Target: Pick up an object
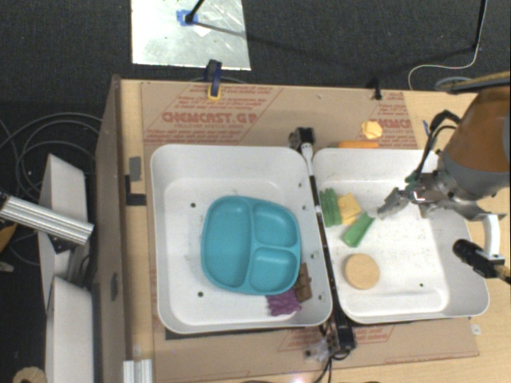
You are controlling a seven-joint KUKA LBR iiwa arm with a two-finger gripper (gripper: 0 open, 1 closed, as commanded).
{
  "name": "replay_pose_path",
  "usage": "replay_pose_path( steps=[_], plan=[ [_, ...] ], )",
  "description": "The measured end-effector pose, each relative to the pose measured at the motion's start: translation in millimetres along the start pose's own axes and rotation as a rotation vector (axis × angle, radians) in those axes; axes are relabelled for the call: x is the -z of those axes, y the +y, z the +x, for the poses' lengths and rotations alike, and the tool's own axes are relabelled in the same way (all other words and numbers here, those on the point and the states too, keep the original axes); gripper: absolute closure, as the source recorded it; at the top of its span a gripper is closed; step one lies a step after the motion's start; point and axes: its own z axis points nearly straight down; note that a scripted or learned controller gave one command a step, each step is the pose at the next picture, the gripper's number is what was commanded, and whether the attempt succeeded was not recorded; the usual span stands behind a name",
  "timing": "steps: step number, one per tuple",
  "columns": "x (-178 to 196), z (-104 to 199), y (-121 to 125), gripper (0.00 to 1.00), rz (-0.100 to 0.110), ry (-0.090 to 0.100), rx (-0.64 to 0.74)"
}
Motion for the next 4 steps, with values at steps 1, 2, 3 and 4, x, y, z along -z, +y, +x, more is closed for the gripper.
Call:
replay_pose_path(
  steps=[1, 2, 3, 4],
  plan=[
    [-76, 50, -56, 0.0, 0.023, 0.011, -0.002],
    [-88, 48, -68, 0.0, 0.016, 0.008, -0.004],
    [-77, 48, -66, 1.0, 0.012, 0.007, -0.003],
    [18, 147, -32, 1.0, 0.002, 0.01, 0.01]
  ],
)
